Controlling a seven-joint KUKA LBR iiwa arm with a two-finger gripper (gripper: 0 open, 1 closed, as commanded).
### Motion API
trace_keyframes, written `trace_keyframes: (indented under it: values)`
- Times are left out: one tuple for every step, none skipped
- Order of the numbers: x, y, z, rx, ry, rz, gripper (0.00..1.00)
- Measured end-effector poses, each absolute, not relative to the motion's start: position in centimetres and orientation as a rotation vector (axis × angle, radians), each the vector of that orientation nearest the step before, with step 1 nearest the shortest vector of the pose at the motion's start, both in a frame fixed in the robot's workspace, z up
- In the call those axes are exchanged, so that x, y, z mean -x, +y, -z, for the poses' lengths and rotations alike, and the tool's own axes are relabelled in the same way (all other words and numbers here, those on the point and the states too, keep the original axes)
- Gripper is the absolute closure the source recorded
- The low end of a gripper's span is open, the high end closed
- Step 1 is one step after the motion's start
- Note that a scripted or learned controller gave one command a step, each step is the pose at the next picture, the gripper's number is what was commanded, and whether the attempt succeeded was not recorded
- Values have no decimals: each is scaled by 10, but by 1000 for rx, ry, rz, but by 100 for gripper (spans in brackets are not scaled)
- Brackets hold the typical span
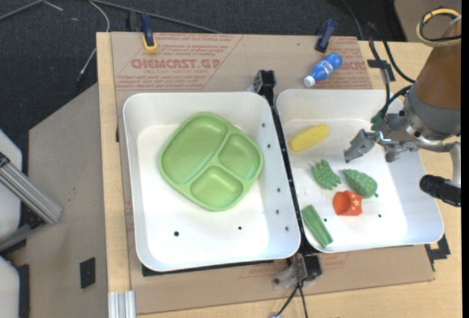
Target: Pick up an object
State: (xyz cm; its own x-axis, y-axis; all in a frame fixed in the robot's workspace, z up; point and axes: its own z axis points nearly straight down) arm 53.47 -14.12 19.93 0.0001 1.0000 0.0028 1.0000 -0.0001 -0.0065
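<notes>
Nearest the camera, at the front rim of the right bin [432, 232], a green cucumber-like piece [317, 226] lies with its long axis running from the bin's centre toward the front edge, close to the divider between the two bins.

The pincer [364, 146] hangs over the right bin, its grey fingers pointing left and down; nothing sits between them, and whether they are spread or closed cannot be told. Behind it the grey wrist rises to an orange band at the right edge.

Just below the pincer a leafy green toy [361, 182] lies with its long axis slanting down to the right. Beside it, to the left, a second bumpy green piece [325, 175] runs roughly the same way. A red pepper-shaped toy [348, 204] sits touching the leafy one's lower side. A yellow corn cob [308, 137] lies up-left of the pincer, its long axis tilted slightly upward to the right.

In the left bin [146, 236] rests a smooth green plate [211, 160] with three compartments. A small blue-and-white bottle [323, 69] lies on the cardboard-covered bench [190, 64] behind the bins.
</notes>
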Motion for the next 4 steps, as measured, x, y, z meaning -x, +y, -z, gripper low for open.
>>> trace_keyframes:
  values:
    - [-539, -139, -158, 2219, -2219, -2, 0]
    - [-536, -136, -96, 2220, -2217, -1, 0]
    - [-538, -136, -110, 2223, -2222, 5, 100]
    - [-533, -135, -156, 2224, -2225, 4, 100]
